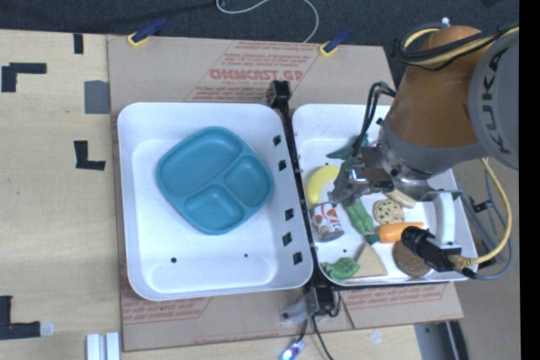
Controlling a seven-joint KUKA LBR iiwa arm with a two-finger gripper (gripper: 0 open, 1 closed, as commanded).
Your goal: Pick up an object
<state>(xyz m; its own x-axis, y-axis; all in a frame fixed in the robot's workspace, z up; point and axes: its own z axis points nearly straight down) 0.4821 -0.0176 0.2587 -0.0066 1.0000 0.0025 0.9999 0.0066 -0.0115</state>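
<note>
cardboard covers the counter [51,181] under two white bins. claw [354,179] hovers over toy food in the three o'clock bin [316,122], beside the banana [321,182]; its grip state is unclear. blue divided plate [214,179] lies in the nine o'clock bin [135,206].

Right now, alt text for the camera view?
The grey-and-orange arm hangs over the right bin, its gripper low among toy food beside a yellow banana. The left bin holds a blue divided plate.

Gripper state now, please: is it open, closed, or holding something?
Gripper: cannot be told; it sits low in the right bin beside the banana.
</note>
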